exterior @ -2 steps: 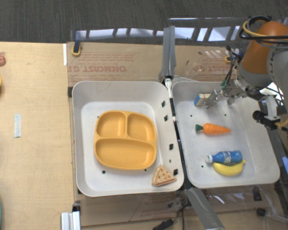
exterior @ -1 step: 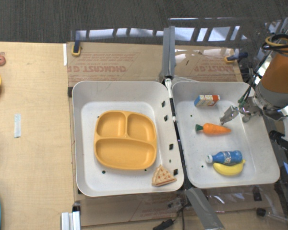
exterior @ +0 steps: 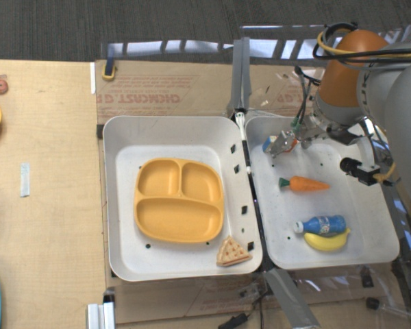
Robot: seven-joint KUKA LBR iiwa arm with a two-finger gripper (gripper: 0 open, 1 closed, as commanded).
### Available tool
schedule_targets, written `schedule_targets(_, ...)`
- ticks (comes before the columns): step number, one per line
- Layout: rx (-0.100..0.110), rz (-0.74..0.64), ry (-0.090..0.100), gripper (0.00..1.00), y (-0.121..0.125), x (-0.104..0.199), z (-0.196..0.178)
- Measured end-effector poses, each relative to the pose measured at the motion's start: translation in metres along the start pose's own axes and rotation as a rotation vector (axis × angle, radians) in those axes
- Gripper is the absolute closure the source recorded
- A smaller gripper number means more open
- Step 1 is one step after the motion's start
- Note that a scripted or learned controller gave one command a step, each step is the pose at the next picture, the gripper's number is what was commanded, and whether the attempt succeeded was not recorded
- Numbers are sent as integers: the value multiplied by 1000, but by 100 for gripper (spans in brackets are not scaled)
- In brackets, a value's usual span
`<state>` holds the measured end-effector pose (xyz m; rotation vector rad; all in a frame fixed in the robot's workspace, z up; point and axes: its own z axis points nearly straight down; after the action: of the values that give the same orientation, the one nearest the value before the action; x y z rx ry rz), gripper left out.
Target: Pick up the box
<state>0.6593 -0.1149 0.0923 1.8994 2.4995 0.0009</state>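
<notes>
A small blue and white box point(exterior: 268, 144) lies in the far left corner of the right bin point(exterior: 370, 249). My gripper point(exterior: 283, 143) is low over that corner, just right of the box and touching or nearly touching it. The metal of the gripper hides part of the box. The grey arm with its orange band point(exterior: 346, 74) reaches in from the upper right.
In the right bin lie a carrot point(exterior: 307, 184), a blue bottle point(exterior: 323, 224) and a banana point(exterior: 327, 240) against it. The left bin point(exterior: 120, 252) holds an orange divided plate point(exterior: 179, 201) and a waffle-like wedge point(exterior: 232, 252). A metal divider point(exterior: 241, 81) stands between the bins at the back.
</notes>
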Motion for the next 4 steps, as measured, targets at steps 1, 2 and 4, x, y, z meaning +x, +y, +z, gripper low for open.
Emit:
schedule_targets(1,0,-12,-1,0,-7,-24,-1)
schedule_targets(2,2,70,1,0,4,16,0)
schedule_targets(4,7,71,-2,0,2,13,-9)
